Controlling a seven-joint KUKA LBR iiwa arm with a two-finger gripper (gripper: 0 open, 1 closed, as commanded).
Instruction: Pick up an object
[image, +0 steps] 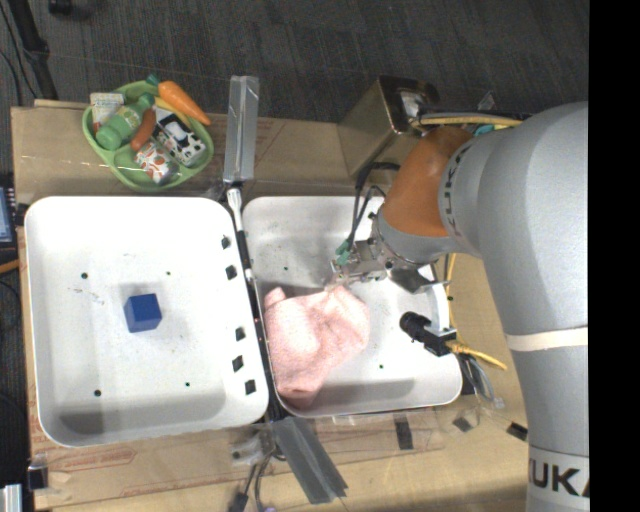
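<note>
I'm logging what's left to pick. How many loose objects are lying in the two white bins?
2. A blue cube sits in the left bin; a pink cloth lies in the right bin, just below the claw. The arm may hide more.

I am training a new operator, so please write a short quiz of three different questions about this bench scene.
1. True or false: the blue cube lies in the same bin as the pink cloth.
2. Which does the gripper hang over? A) left bin B) right bin C) green bowl
3. Fill in: the green bowl stands ____ the bins.

Key: 1 false; 2 B; 3 outside.
</note>
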